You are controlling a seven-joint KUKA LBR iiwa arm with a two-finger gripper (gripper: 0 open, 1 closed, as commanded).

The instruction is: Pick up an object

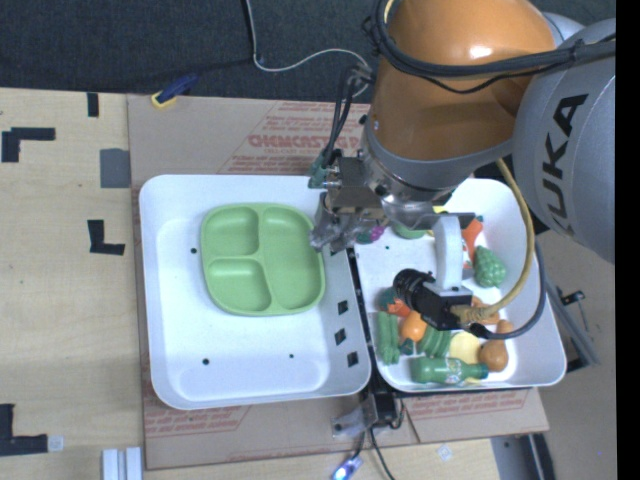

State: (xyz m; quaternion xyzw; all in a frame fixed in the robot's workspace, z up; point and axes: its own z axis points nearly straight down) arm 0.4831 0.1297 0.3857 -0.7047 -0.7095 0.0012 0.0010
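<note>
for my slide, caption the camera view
KUKA arm over two white bins: green divided plate left, toy food pile right.

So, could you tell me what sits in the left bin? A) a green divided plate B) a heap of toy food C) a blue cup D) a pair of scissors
A: the left bin holds a green divided plate with several compartments, while the small toy food pieces are piled in the right bin.
</note>
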